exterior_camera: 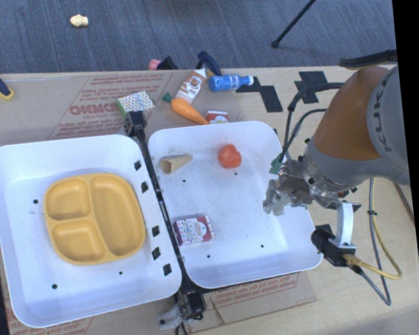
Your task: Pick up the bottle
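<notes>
A yellow divided plate [93, 216], the only one, sits in the left bin [7, 221], one of two white bins side by side on the bench. Above the seam between them, on the cardboard, lies one small checked packet [135, 102]. In the right bin [275, 256] rest three loose items: one cone-shaped piece [175, 162], one red pouch [193, 230] near the seam, and one small red ball [229, 156]. Outside the bins, just beyond the right bin's far rim, are a white bottle [190, 86] with an orange label, one carrot [187, 111] touching its lower end, one small red-and-white carton [217, 115], and a blue bottle [229, 82] lying on its side, long axis running left to right. That makes two bottles, both up and to the left of the gripper [276, 200], which hangs over the right bin's right edge at the end of the single arm [354, 125]; the white bottle is tilted, cap end toward the far right. Whether the gripper is apart or closed cannot be told at this angle. The reach to either bottle would likely have to cross the bin's far rim.
</notes>
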### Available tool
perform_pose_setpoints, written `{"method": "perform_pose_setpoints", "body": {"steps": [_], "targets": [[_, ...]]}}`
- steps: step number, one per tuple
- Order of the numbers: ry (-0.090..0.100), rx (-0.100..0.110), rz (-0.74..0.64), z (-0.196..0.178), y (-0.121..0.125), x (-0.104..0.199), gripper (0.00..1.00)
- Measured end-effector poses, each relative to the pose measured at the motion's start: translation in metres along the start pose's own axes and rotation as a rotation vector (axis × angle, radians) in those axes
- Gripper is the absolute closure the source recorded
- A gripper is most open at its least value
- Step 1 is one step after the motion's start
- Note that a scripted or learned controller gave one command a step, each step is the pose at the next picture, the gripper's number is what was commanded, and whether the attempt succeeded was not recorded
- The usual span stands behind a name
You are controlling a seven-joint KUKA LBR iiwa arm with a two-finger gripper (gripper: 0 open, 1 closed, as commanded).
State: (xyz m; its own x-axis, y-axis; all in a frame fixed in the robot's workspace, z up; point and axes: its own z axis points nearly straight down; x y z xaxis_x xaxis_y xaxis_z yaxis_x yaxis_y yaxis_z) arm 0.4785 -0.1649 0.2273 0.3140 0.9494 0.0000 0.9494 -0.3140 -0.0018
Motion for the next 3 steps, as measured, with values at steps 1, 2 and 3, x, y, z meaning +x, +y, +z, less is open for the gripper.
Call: {"method": "perform_pose_setpoints", "body": {"steps": [1,2,3], "targets": [[0.000,0.003,-0.125,0.036,-0.028,0.077,1.00],[0.000,0.001,0.093,0.036,-0.041,0.117,1.00],[-0.001,0.003,0.157,0.036,-0.065,0.189,1.00]]}}
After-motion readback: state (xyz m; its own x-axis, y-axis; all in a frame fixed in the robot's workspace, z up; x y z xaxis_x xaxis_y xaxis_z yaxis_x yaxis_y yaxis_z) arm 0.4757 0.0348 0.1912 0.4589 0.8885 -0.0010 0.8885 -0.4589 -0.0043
